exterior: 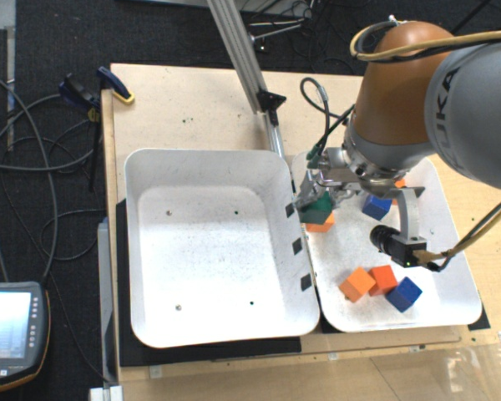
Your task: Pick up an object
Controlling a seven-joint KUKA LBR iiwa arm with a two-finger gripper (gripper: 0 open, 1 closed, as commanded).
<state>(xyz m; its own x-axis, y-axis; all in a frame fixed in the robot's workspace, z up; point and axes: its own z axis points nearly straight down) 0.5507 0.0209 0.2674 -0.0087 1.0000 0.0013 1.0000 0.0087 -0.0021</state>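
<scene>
You can see the gripper (pixel 317 197) low over the left side of the right bin (pixel 451 303), close to the wall shared with the left bin (pixel 142 249). Its fingers are dark and bunched against a green block (pixel 321 203); whether they are spread or pinching that block you cannot tell from here. Right beneath the green block sits an orange block (pixel 318 220), the two touching or overlapping in this view.

Count the loose blocks in the right bin and you get two blue and two more orange. One blue block (pixel 377 206) lies just right of the gripper, partly under the wrist. Near the front of the bin, an orange block (pixel 358 283), a second orange block (pixel 383 277) and a blue block (pixel 404 293) sit in a tight cluster, touching or nearly so.

A small black fitting on a cable (pixel 398 246) hangs off the wrist between the gripper and that cluster. The grey arm (pixel 476 107) with its orange band (pixel 397 82) covers the back of the right bin.

Two bins in all; the left one shows only dark specks. A handheld pendant (pixel 12 332) rests at the lower left.
</scene>
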